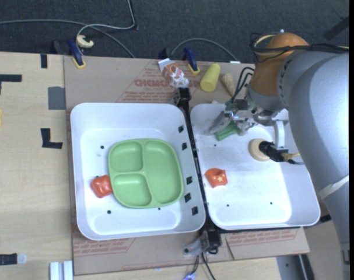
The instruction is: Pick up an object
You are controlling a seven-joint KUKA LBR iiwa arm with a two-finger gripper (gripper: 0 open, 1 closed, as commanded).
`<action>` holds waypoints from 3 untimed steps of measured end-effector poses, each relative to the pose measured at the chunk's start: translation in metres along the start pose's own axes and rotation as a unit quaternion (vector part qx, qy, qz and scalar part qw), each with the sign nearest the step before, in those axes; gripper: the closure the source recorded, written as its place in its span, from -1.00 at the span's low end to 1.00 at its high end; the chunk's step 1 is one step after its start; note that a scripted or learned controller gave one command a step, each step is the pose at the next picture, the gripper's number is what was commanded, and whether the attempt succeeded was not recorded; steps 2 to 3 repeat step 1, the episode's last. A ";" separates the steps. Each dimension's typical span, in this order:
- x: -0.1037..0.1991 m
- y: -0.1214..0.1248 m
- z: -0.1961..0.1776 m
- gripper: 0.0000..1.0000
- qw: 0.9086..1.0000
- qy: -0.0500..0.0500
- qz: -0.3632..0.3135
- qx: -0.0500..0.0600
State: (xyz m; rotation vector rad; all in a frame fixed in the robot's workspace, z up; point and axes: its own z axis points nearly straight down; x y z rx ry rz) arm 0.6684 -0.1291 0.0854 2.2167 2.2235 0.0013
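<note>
A pale wooden bench (25, 174) w/ black tape marks is seen, and a cardboard sheet (147, 86) is laid on it under two white bins. Dark carpet (223, 10) w/ thin cables is seen beyond the bench's far edge. A blue clamp (191, 60) is fixed at the cardboard's far edge, w/ a yellow cylinder (210, 77) just beside it. In the left bin (83, 121) a green divided plate (146, 172) is set approx. at centre, w/ a red-orange piece (101, 185) just beside its left side. In the right bin (293, 209) an orange piece (216, 177) lies near the left edge. The gripper (235, 120) is held low at the right bin's far left corner; whether it is apart or together cannot be told. A green object (225, 135) lies right at it. Its long axis runs mostly across the bin, w/ the left end slightly nearer the near edge. A grasp on it cannot be confirmed.
</note>
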 end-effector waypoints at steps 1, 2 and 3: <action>0.000 0.000 -0.010 1.00 1.000 -0.001 0.000 0.001; 0.000 0.000 -0.010 1.00 1.000 -0.001 0.000 0.001; 0.000 0.000 -0.010 1.00 1.000 -0.001 0.000 0.001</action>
